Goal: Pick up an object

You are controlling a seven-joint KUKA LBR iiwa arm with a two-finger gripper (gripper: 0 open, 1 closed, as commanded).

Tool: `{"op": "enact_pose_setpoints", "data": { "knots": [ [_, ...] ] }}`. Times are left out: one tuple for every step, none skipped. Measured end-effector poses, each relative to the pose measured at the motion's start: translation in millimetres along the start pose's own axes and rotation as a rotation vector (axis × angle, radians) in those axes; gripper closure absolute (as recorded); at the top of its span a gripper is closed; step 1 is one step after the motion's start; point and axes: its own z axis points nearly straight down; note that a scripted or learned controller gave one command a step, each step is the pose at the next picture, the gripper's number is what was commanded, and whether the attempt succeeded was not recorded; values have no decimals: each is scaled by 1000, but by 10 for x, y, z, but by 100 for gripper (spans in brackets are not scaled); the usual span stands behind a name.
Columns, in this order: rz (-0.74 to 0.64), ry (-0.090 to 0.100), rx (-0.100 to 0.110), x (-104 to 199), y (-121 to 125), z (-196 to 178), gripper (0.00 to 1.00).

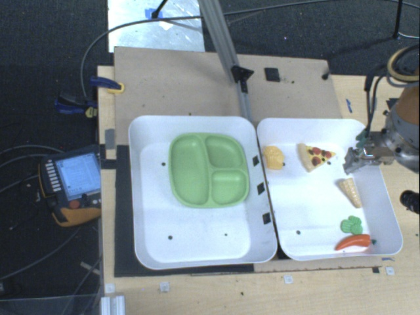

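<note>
Gripper: your gripper [352,161] sits at the right bin's [315,251] far right rim, just right of the pizza slice [316,156] and above the cone [351,191]. You cannot tell how its jaws stand (they blur into a dark grey lump), and nothing shows between them.

Candidates: all in the right bin. A yellow bun-like piece [273,157] lies against the left wall, the pizza slice near the top, the cone near the right side, a green leafy piece [351,225] touching a red-orange one [353,242] at the lower right corner.

Left bin: it [197,248] bears only a green divided plate [209,170], well apart from the gripper.

Risk: descending here, you could catch the rim, since the tool hangs almost over the wall. The cone lies flat and tapered, so it may squirt out of a pinch.

Risk two: the corner pair touch each other; a grab could take both or wedge against the walls.

Hard to make out: the arm is cut off at the right edge, and the gripper's height above the bin floor is unclear.
</note>
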Motion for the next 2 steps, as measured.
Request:
{"op": "enact_pose_setpoints", "data": {
  "knots": [
    [1, 0, 1, 418, 132, 18, 100],
    [0, 1, 1, 996, 341, 107, 100]
  ]
}}
